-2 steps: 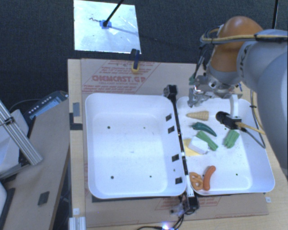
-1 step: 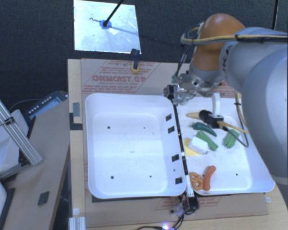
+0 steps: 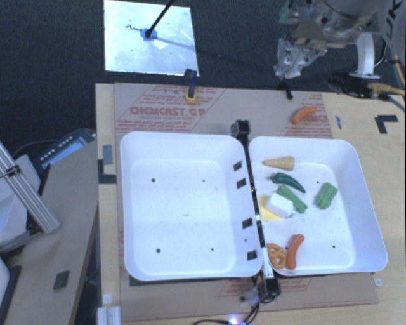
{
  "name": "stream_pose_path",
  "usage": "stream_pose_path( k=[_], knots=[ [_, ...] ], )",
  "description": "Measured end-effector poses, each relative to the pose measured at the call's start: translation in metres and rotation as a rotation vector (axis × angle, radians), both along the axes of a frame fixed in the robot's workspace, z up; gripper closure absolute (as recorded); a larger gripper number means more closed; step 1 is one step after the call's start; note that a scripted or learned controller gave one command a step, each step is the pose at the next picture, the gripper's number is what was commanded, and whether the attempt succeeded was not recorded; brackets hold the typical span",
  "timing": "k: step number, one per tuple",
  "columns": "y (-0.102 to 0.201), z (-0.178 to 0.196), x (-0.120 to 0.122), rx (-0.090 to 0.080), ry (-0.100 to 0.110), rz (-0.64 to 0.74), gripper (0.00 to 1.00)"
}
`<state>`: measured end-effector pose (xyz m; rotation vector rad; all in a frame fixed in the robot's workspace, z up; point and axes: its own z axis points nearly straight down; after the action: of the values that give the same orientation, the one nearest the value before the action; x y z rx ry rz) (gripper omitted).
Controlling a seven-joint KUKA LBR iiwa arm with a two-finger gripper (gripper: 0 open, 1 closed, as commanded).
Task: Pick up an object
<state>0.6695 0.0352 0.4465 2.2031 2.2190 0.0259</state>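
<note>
Camera view: the grey arm's jaws (image 3: 288,63), whose spacing cannot be told, hang at one o'clock beyond the shallow white right-hand bin (image 3: 365,190), evidently leaving the green plastic pepper (image 3: 288,181) and neighbouring toy foods unobstructed for picking.

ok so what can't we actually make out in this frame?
- Gripper, camera view: small and blurred, finger state unreadable.
- Arm: cut off by the top edge.
- White block in the right bin: covers part of a yellow piece.
- Pretzel: partly behind the bin divider.
</note>
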Motion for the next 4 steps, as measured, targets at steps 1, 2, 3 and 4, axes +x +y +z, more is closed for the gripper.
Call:
stream_pose_path(
  k=[1, 2, 3, 4],
  knots=[
    [0.057, -0.185, -0.005, 0.000, 0.037, 0.001, 1.00],
    [0.147, -0.111, -0.001, 0.002, 0.013, 0.004, 1.00],
    [0.203, -0.236, -0.003, -0.001, 0.030, 0.001, 1.00],
    [0.199, -0.275, -0.002, -0.002, 0.024, -0.004, 1.00]
  ],
)
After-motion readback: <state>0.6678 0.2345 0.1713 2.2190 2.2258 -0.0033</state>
